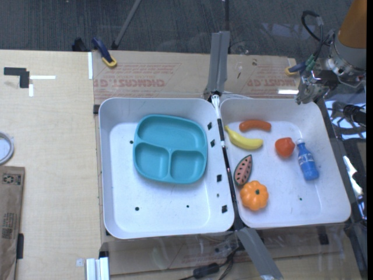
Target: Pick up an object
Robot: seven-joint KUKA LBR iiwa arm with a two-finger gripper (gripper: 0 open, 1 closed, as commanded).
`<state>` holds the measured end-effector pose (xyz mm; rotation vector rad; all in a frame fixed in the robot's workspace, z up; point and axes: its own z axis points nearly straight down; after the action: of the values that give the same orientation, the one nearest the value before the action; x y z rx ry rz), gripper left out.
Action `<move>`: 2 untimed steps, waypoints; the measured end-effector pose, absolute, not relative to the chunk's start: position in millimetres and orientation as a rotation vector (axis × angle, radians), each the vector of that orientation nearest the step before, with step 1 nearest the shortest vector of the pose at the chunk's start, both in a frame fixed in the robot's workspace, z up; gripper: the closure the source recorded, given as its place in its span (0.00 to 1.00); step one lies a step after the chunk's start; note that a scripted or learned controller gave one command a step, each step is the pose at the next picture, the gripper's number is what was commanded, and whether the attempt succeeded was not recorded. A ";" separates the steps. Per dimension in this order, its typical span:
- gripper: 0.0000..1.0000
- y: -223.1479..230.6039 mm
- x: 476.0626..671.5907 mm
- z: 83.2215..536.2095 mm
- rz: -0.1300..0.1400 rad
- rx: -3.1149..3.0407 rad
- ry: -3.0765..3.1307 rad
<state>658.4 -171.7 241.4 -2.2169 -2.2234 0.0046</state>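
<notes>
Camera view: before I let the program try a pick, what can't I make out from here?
- Tool: small and cluttered by cables at the right bin's far corner; open or shut cannot be told.
- Arm: cut off by the top right edge of the camera view.
- Blue bottle: label too small to read.
- Watermelon slice: lies close by the divider; touching or apart is unclear.
- Brown bag: cut off by the left edge.

teal plate point(170, 148) | yellow banana point(243, 139) | orange pumpkin point(254, 195) | blue bottle point(306, 161)

Arm point(353, 22) cropped at top-right corner
</notes>
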 end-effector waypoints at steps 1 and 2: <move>1.00 -195.9 659.2 292.1 0.002 -2.224 -2.221; 1.00 -153.2 659.0 258.6 0.003 -2.218 -2.224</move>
<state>659.0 -153.2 258.6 -2.2177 -2.2242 0.0028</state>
